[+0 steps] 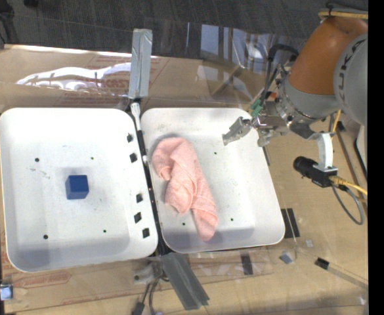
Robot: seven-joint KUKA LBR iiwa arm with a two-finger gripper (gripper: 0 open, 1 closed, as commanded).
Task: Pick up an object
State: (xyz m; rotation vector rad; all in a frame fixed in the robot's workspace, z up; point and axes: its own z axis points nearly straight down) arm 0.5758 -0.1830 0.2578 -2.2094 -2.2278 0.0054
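A crumpled pink cloth (pixel 184 184) lies in the right bin (pixel 244 195), along its left half. A small blue cube (pixel 77 186) sits in the left bin (pixel 27 149), left of its middle. My gripper (pixel 249 133) hovers over the far right corner of the right bin, up and to the right of the cloth and well apart from it. It is open, with nothing between its fingers.
The two white bins stand side by side on a cardboard-covered bench, joined by a taped divider (pixel 141 176). The grey and orange arm (pixel 323 64) fills the upper right. Bare bin floor lies to the right of the cloth.
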